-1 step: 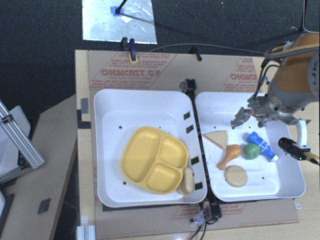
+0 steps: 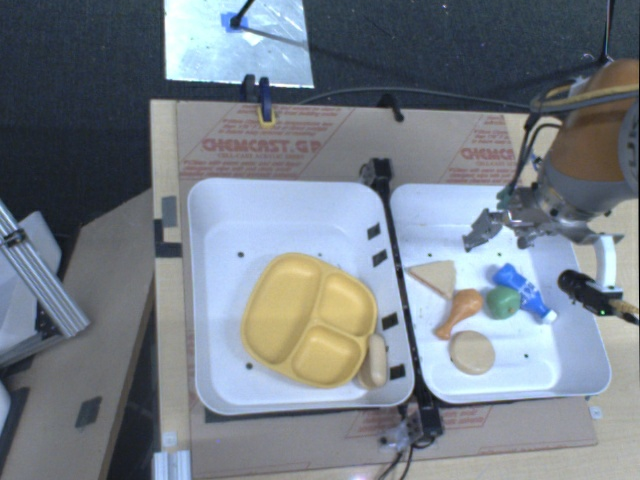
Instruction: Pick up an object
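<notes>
Arm was hovering, nothing grabbed yet

The gripper (image 2: 497, 223) hung over the right bin (image 2: 580, 373) with its jaws spread and empty, so I'd call this the approach. The nearest pick, a tan wedge (image 2: 433, 276), lay at about 8 o'clock from the jaws, apart; next it'd need to shift over and drop.

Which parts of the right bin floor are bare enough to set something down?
Right bin: bare along the far wall behind the gripper, and the near-right corner. Crowded mid-floor: wedge, drumstick, green ball, blue tube, round cookie.
</notes>
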Robot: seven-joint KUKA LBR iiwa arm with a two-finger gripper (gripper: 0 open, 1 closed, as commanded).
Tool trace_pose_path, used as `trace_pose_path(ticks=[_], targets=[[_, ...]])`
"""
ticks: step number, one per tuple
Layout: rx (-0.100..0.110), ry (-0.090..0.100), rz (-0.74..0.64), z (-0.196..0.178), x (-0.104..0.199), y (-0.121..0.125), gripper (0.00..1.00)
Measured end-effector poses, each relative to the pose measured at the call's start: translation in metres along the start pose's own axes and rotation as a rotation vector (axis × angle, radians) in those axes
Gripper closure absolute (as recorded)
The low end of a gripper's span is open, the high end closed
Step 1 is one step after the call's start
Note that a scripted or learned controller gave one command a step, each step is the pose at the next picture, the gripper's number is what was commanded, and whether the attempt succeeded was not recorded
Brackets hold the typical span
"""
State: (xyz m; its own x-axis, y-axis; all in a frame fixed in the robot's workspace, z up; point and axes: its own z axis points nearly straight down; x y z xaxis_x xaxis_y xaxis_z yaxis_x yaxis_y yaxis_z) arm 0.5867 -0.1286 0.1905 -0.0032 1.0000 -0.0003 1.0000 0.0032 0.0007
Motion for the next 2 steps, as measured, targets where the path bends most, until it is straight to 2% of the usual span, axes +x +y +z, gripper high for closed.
trace_pose_path(ticks=[1,2], targets=[[0.002,0.000,0.002,0.046,-0.008,0.001,0.00],[-0.011,-0.002,0.001,0.085,-0.007,0.011,0.00]])
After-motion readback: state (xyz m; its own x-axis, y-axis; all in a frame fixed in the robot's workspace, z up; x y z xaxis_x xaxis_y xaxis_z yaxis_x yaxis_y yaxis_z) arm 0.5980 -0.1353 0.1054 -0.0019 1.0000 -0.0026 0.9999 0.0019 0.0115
